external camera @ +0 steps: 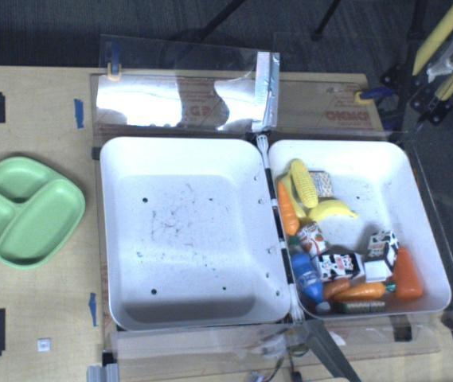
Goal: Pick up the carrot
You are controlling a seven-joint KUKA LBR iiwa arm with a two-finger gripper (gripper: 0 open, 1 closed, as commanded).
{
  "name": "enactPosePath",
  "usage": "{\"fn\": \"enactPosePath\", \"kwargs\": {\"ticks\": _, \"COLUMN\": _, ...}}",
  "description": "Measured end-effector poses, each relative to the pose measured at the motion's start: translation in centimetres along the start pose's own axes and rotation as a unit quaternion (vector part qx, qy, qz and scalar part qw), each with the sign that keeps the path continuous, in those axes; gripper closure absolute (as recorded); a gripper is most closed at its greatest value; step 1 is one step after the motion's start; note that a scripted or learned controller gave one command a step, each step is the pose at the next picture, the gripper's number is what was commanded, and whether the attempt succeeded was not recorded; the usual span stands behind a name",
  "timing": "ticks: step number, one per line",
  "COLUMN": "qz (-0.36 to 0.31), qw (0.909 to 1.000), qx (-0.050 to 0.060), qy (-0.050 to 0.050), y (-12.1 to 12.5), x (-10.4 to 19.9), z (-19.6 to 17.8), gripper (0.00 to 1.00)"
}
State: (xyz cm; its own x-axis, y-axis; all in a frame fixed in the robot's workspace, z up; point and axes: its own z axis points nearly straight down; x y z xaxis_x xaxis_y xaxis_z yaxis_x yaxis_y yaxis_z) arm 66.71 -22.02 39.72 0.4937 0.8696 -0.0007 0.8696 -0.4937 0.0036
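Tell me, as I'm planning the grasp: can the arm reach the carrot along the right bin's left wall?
Probably yes: the carrot lies uncovered, though squeezed between the bin wall and the corn, so it's tight.

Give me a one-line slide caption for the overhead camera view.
Right bin crowded with toy food, including a carrot by its left wall; green tray on the bench.

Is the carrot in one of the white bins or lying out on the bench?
In. The carrot lies inside the right bin, along its left wall, next to the corn cob.
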Motion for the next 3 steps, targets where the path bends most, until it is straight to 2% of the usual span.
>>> {"fn": "enactPosePath", "kwargs": {"ticks": 1, "qz": 0.076, "qw": 0.9971, "qx": 0.000, "qy": 0.000, "y": -0.32, "x": 0.58, "z": -3.16, "gripper": 0.00}}
{"fn": "enactPosePath", "kwargs": {"ticks": 3, "qz": 0.076, "qw": 0.9971, "qx": 0.001, "qy": 0.000, "y": -0.34, "x": 0.65, "z": -3.16, "gripper": 0.00}}
